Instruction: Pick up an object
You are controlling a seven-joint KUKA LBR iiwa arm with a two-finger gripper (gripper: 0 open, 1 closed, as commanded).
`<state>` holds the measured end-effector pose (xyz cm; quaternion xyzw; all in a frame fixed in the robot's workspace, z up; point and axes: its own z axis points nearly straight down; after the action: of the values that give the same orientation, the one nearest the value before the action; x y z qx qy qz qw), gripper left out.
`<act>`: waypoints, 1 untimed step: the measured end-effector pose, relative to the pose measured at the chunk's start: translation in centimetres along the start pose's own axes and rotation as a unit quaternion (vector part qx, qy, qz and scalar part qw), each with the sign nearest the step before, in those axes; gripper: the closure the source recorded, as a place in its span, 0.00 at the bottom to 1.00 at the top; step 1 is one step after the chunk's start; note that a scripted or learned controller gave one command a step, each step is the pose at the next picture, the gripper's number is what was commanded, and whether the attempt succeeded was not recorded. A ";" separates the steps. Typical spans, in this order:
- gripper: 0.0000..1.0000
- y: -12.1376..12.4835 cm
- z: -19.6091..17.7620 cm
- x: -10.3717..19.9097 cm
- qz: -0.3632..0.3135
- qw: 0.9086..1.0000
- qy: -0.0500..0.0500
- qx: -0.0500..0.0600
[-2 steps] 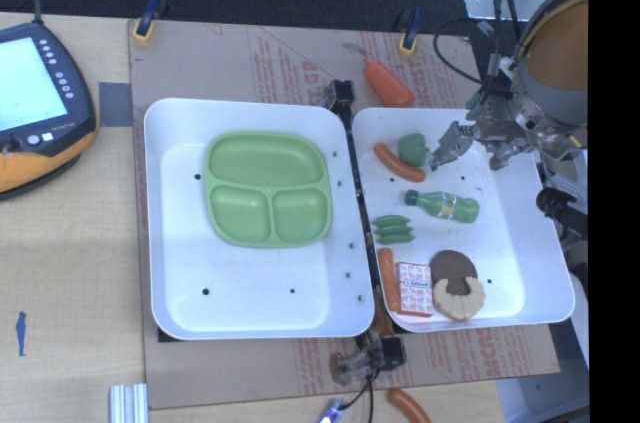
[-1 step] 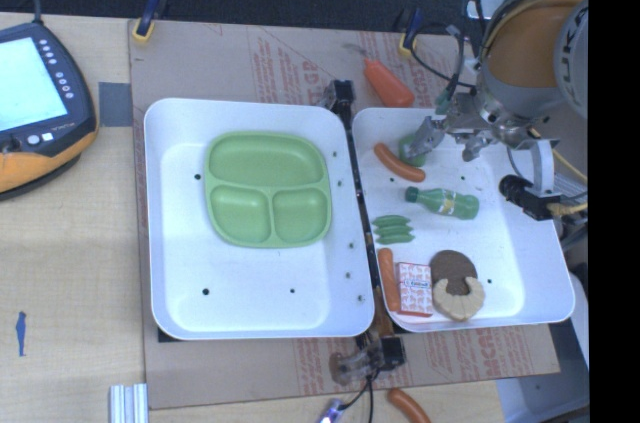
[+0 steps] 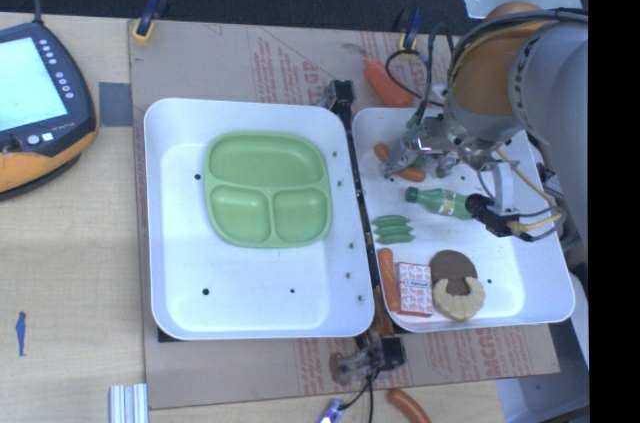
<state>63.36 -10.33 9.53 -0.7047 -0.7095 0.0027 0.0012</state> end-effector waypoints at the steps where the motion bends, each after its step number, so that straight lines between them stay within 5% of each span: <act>1: 0.00 2.3 0.3 0.9 0.000 1.000 0.000 -0.001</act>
<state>65.62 -9.40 9.20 -0.7048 -0.7094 0.0020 0.0004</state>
